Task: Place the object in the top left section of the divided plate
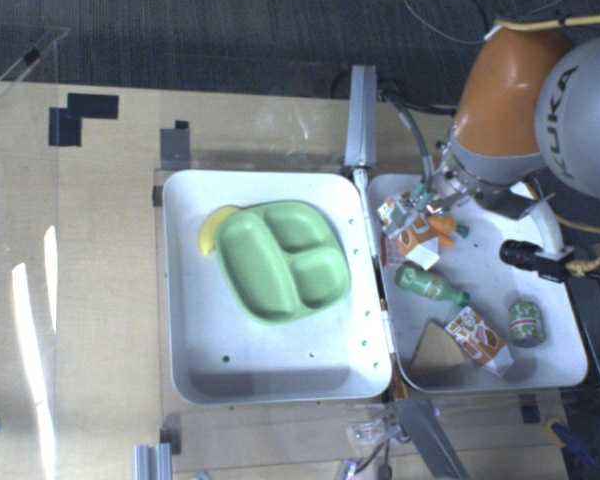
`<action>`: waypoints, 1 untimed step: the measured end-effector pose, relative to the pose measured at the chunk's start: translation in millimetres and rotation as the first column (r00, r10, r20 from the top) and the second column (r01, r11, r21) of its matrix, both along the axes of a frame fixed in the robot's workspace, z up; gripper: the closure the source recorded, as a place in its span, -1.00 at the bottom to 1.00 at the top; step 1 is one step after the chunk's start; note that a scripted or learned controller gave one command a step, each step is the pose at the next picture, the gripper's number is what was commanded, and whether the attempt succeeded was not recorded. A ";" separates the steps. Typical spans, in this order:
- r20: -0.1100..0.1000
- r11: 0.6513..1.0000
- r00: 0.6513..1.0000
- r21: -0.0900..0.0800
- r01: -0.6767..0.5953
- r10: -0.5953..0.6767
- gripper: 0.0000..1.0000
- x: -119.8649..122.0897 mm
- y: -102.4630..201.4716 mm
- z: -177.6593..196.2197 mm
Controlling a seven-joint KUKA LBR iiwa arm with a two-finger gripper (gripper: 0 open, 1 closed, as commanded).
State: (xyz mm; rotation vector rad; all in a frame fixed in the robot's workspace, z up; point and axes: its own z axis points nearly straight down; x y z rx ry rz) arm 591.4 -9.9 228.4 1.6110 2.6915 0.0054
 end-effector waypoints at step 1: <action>0.000 0.960 0.960 0.001 0.279 -0.279 1.00 2.2 -21.0 2.1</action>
